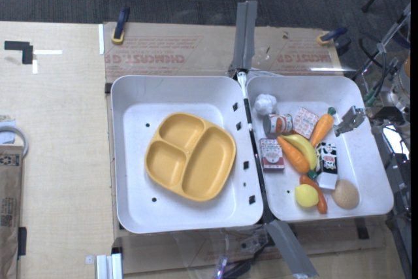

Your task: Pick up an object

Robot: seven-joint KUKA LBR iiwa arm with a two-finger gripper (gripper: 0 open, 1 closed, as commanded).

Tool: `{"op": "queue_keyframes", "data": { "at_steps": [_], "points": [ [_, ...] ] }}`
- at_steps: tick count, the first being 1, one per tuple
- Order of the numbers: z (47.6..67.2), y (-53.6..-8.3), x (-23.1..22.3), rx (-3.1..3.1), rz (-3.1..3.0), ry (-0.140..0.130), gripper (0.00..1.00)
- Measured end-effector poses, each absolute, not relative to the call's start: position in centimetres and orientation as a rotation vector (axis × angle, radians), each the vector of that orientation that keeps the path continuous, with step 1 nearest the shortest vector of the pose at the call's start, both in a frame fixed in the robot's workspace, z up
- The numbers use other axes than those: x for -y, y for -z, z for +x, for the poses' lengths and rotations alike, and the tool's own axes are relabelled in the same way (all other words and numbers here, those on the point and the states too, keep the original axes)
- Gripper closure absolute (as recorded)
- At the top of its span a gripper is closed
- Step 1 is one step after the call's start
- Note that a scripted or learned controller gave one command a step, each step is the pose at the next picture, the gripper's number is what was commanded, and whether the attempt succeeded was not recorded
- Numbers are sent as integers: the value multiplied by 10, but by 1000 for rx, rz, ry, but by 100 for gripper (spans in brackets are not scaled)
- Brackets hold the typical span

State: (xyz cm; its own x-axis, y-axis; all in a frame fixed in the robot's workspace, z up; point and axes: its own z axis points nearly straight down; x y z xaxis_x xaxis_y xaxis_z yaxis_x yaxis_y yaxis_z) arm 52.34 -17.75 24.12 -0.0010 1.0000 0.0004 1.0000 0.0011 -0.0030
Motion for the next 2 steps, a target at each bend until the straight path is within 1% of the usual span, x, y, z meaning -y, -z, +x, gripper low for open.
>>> {"op": "queue_keyframes", "data": {
  "at_steps": [1,2],
  "points": [
    [526,-102,170,1976,-2441,-1,0],
    [528,-96,143,2230,-2231,0,0]
  ]
}}
